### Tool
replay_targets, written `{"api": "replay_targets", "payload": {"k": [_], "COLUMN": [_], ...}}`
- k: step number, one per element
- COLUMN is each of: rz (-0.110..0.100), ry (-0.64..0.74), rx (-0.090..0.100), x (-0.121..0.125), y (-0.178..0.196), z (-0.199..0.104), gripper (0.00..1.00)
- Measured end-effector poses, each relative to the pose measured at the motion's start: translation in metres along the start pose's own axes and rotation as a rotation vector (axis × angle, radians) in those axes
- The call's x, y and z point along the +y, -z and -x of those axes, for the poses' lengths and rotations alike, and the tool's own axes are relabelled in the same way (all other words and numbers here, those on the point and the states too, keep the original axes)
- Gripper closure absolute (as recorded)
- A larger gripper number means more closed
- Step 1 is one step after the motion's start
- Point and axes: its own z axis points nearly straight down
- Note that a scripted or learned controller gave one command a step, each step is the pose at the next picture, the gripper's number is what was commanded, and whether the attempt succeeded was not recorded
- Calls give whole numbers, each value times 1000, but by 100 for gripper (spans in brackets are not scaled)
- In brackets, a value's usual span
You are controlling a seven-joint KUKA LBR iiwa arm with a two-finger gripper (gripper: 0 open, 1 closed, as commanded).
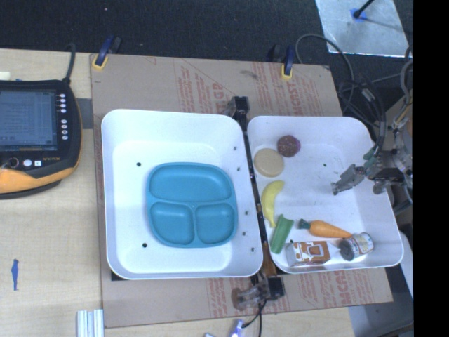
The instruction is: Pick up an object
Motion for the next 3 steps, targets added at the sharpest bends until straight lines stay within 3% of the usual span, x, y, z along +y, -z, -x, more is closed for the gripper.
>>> {"api": "replay_targets", "payload": {"k": [1, 2, 3], "rz": [-2, 5, 7], "ry": [1, 1, 1], "rx": [-1, -2, 0], "x": [65, 130, 156], "y": [-88, -134, -134], "z": [-37, -47, -34], "gripper": [0, 0, 0]}}
